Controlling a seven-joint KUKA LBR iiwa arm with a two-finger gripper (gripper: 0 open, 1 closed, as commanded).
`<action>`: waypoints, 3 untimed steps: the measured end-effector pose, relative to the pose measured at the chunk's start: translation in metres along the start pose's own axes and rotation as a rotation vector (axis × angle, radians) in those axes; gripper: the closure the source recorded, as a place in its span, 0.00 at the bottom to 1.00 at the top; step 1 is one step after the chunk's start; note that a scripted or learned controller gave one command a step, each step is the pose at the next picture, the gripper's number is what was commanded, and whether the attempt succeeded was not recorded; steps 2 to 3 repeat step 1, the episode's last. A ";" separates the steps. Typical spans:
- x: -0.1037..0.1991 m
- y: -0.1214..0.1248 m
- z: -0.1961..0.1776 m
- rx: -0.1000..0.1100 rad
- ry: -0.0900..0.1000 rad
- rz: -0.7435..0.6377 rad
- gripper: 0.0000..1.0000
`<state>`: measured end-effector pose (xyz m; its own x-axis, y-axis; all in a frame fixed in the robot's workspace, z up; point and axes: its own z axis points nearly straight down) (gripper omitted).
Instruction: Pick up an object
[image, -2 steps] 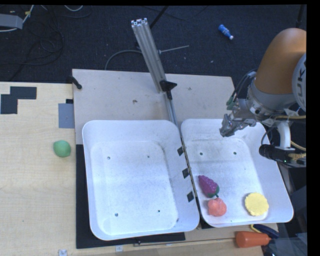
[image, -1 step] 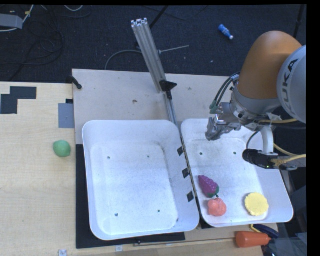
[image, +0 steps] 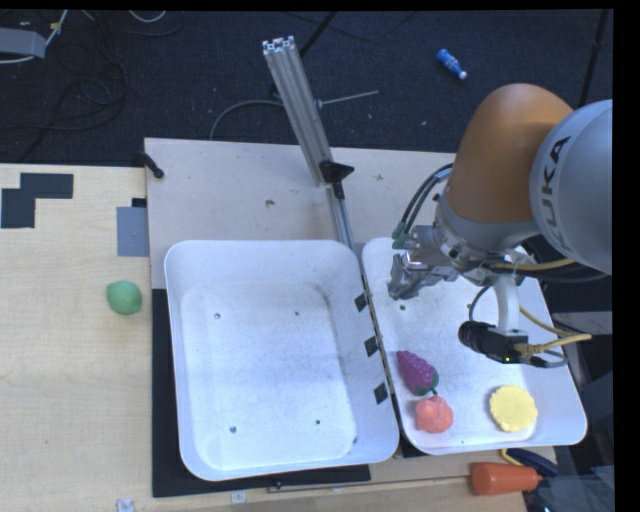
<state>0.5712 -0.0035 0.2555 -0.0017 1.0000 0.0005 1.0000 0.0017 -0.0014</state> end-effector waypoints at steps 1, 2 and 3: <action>0.047 -0.019 0.002 0.000 0.000 -0.001 1.00; 0.047 -0.019 0.002 0.000 0.000 -0.001 1.00; 0.047 -0.019 0.002 0.000 0.000 -0.001 1.00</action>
